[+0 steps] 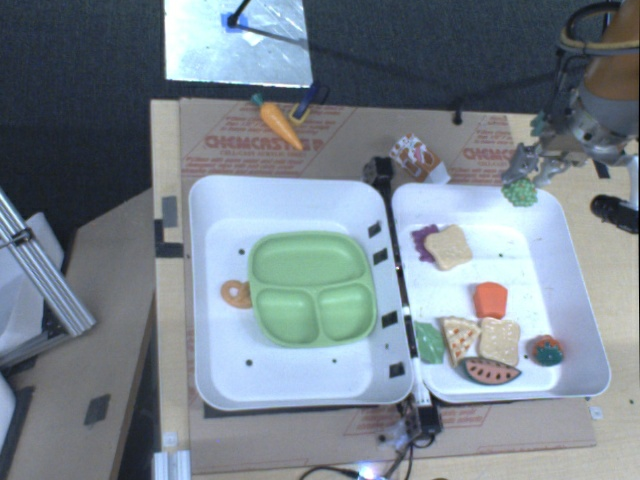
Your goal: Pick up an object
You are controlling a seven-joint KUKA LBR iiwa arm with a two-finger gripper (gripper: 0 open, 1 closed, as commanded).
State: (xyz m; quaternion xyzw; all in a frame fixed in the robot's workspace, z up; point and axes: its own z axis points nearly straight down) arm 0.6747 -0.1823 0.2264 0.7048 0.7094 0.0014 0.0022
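bench tan, on dark carpet; foil sheet at upper left of frame, carrot just below it. left bin holds a green tray with a pretzel beside it. right bin holds toast, orange block, pizza slice, melon slice. upper right: gripper above the bin's far corner, fingers pinching a green broccoli, lifted over the rim.

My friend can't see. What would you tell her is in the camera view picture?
A robot gripper hangs at the right bin's far corner with a small green toy right beneath it. That bin holds toy foods like bread and pizza; the left bin holds a green divided plate.
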